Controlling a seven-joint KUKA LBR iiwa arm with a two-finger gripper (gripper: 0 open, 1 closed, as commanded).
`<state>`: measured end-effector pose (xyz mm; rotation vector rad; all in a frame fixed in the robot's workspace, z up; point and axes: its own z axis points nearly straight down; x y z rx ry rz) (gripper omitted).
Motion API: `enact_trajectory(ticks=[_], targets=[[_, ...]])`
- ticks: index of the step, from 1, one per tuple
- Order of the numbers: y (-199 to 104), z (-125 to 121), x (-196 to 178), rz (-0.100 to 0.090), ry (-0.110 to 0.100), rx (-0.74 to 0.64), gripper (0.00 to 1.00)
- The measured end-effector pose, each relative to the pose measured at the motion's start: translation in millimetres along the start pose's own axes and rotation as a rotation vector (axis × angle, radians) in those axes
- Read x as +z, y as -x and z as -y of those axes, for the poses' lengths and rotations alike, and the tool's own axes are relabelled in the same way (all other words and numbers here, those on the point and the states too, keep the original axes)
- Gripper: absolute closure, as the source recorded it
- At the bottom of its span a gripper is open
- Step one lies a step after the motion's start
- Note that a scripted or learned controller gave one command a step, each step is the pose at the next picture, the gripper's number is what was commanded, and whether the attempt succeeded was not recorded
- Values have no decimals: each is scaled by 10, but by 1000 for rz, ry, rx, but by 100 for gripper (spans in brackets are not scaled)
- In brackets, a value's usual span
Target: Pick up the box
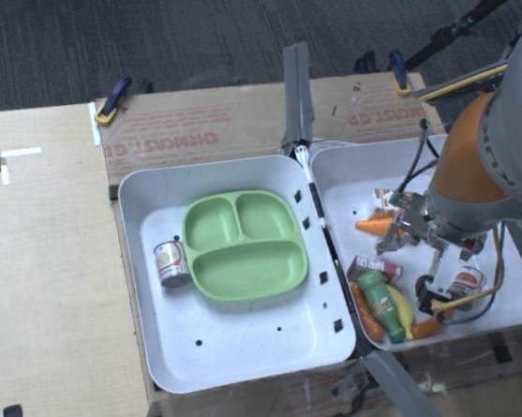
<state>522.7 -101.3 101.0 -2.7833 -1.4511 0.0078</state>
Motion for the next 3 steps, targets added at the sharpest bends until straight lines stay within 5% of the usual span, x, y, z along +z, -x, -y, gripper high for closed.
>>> enact_trajectory(ticks=[1,2,3], targets=[[-949,-649,-914,0,5,-215,0],[-516,273,-898,0,2,-261,0],[-46,-53,-435,0,0,2,0]])
